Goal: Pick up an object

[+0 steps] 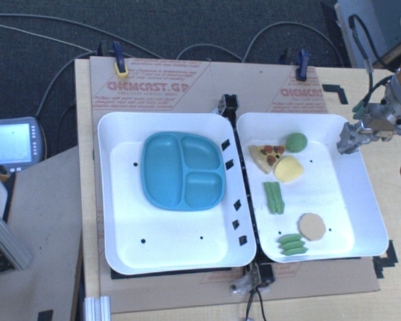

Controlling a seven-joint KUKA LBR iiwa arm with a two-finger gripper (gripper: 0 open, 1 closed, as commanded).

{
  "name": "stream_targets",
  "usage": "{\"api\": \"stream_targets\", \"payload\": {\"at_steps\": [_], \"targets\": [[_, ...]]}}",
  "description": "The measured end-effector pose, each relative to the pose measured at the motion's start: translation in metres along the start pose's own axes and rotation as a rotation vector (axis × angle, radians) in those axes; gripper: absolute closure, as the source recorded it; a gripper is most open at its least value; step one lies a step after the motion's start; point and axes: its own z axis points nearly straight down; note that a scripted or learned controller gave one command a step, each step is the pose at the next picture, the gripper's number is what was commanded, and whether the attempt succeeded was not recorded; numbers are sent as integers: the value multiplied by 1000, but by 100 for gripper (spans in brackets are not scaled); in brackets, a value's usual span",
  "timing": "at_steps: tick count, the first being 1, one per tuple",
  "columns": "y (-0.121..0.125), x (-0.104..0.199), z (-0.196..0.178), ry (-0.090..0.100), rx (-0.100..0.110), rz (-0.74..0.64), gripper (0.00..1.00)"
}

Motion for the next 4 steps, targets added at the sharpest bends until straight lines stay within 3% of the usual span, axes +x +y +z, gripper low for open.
{"api": "stream_targets", "payload": {"at_steps": [2,4], "targets": [[27,113,-1,2,1,-3,100],[47,211,39,2,8,0,100]]}}
